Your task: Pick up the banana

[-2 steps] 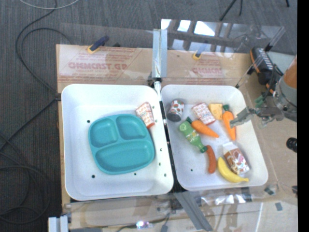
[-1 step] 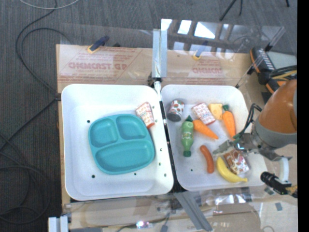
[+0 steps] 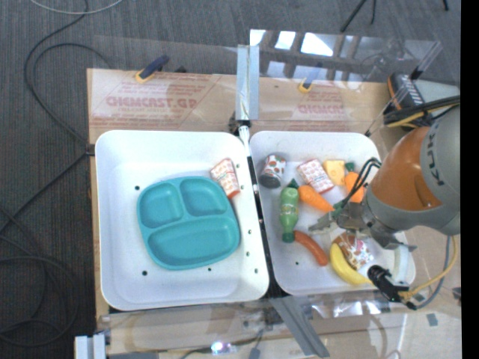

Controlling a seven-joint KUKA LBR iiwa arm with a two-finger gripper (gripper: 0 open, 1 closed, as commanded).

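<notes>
One banana lying at five o'clock in the right bin, partly under a printed packet, beside a red sausage. Fingers just above at twelve o'clock; open or closed, cannot tell. Left bin holding a teal divided tray. Brown counter beneath, dark carpet with trailing cables around.

Two white bins sit side by side, one teal divided tray in the left; also visible are one banana, one green bottle, two carrots and one sausage.
</notes>
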